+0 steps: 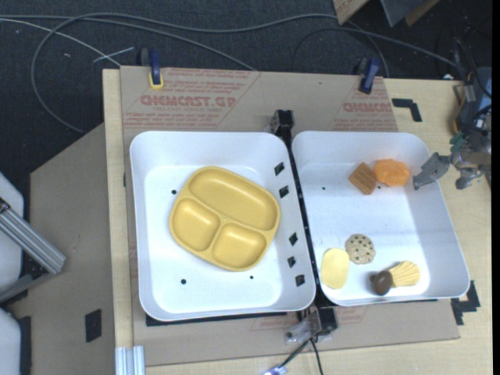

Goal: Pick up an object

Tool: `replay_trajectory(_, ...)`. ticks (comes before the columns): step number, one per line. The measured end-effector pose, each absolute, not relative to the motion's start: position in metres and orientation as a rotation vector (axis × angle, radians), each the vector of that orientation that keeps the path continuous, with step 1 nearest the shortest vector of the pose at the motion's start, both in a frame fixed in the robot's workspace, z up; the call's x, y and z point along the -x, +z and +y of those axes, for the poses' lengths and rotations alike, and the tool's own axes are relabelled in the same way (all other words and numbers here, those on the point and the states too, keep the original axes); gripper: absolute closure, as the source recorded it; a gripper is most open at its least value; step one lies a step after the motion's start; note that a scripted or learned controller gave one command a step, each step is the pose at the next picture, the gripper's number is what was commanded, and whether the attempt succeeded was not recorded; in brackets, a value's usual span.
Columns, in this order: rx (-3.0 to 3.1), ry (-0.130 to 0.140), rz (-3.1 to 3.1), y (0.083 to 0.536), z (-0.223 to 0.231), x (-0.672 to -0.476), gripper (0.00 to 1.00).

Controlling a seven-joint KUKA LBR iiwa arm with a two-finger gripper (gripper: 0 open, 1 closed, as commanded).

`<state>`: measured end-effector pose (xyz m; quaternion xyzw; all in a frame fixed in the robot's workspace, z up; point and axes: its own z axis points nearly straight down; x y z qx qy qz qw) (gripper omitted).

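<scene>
The right bin holds several small items. A brown square piece touches an orange lump at the bin's back. Toward the front lie a speckled cookie, a pale yellow oval, and a ridged yellow shell shape with a small brown piece against it. My gripper hovers over the bin's right rim, just right of the orange lump. It is open, with nothing between its fingers.
A yellow divided plate lies in the left bin. A black divider with clips runs between the bins. Blue clamps hold the cardboard base at the back, with cables on the dark floor beyond.
</scene>
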<state>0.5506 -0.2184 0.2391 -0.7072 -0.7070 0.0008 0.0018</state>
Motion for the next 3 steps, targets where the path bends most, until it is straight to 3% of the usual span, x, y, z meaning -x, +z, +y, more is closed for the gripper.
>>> replay_trajectory(1, 2.220, 0.000, -2.221, 0.240, -0.218, -0.551, 0.00)
replay_trajectory(3, 2.216, 0.002, -2.218, 0.149, -0.214, -0.559, 0.00)
